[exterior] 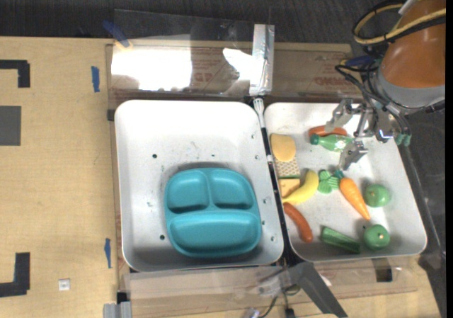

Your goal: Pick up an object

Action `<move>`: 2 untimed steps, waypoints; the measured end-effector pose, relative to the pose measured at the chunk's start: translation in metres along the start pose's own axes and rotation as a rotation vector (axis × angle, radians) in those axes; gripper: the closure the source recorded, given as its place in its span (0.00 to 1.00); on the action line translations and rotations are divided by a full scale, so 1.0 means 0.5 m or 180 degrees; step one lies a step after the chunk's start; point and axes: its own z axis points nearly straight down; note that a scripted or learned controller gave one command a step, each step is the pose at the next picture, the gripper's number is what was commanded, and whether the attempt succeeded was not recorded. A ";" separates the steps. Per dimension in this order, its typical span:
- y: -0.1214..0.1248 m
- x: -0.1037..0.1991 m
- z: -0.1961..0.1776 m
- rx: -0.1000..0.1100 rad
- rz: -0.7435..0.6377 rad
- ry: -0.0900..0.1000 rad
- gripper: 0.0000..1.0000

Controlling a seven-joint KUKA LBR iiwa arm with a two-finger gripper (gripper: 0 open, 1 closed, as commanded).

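Orange carrot (353, 198) lies in the right bin (414, 203) among other toy food, just below the gripper (352, 156), whose grip I cannot make out, so a clean pick means dropping straight over one piece, clear of its neighbours.

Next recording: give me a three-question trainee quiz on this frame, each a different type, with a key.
1. True or false: the teal divided tray lies in the left bin.
2. Which lies nearest the gripper? A) banana B) carrot C) red sausage
3. Fill in: the arm's band is ____.

Key: 1 true; 2 B; 3 orange.
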 end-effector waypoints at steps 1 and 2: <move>-0.020 0.028 0.182 0.0003 -0.0526 -0.0019 0.00; -0.078 0.130 0.200 0.0005 -0.0494 -0.0017 0.00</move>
